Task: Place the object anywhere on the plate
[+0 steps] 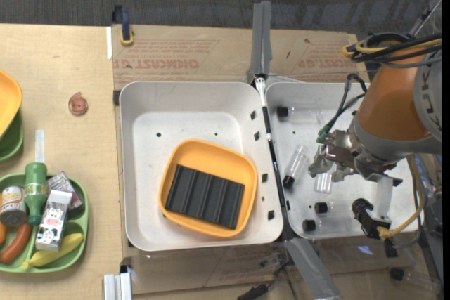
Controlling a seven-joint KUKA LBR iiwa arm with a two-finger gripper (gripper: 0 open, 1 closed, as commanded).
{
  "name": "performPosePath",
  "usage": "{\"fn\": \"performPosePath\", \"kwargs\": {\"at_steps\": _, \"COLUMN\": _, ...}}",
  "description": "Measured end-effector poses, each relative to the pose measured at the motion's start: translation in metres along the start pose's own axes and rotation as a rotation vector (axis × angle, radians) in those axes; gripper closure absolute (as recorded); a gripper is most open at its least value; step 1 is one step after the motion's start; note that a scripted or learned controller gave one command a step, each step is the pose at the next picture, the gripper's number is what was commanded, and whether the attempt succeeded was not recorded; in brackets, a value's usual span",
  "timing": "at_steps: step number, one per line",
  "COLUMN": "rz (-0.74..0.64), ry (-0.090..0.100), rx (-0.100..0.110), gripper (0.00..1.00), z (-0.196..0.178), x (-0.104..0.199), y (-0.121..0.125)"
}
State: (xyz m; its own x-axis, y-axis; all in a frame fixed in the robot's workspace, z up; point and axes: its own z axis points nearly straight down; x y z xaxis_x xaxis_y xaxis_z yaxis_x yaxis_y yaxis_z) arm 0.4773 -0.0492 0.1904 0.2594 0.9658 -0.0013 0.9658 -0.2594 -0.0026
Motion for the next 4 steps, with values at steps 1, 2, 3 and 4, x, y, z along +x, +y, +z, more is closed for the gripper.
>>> {"fn": "performPosePath", "kwargs": {"at_steps": 1, "rz": -0.127, "ry": -0.001, "rx": 0.002, "gripper": 1.0, "z": 0.001, "x": 0.043, "y": 0.054}}
{"fn": "performPosePath", "kwargs": {"at_steps": 2, "rz": -0.126, "ry": -0.001, "rx": 0.002, "gripper": 0.0, "z": 0.001, "x": 0.043, "y": 0.054}}
{"fn": "performPosePath", "kwargs": {"at_steps": 3, "rz": -0.112, "ry": -0.001, "rx": 0.002, "gripper": 0.0, "z": 0.0, "x": 0.091, "y": 0.036}}
{"fn": "performPosePath", "kwargs": {"at_steps": 4, "rz": 0.008, "ry": -0.002, "rx": 0.0, "gripper": 0.0, "z": -0.053, "x": 0.044, "y": 0.041}}
